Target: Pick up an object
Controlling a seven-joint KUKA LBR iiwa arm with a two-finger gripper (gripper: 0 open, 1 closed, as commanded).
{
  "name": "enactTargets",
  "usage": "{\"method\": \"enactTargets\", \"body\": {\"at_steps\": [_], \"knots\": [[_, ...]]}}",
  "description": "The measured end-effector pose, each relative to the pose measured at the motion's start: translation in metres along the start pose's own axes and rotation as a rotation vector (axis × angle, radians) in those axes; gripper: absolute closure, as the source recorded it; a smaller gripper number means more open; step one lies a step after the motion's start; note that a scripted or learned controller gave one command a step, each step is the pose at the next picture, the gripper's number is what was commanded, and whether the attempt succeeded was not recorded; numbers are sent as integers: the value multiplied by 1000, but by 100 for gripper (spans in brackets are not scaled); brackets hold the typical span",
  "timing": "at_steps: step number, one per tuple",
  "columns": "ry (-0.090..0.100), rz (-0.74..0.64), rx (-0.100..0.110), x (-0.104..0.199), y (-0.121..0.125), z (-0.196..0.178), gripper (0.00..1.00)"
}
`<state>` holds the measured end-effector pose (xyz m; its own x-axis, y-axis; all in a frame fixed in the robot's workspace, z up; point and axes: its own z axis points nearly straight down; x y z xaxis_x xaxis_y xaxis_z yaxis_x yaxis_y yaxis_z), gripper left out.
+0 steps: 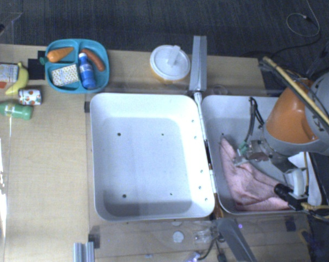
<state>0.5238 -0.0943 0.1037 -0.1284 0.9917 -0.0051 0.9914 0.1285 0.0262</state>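
Bright, even overhead light; slightly soft focus.

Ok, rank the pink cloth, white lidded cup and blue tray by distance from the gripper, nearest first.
1. Pink cloth, in the right bin, right beside the gripper.
2. White lidded cup, top middle of the view.
3. Blue tray, top left.

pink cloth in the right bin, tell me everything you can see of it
The pink cloth looks like soft, towel-like fabric, crumpled and folded on itself. It lies flat on the floor of the right bin, running from near the left wall down to the front corner. The gripper is over its upper edge; whether they touch is unclear.
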Motion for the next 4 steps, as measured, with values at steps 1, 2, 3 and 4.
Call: {"method": "enactTargets", "body": {"at_steps": [1,2,3,4], "knots": [[6,-188,20,10,127,-79,100],[5,-229,20,-12,148,-91,100],[5,-229,20,-12,148,-92,0],[6,-379,16,-16,129,10,0]]}}
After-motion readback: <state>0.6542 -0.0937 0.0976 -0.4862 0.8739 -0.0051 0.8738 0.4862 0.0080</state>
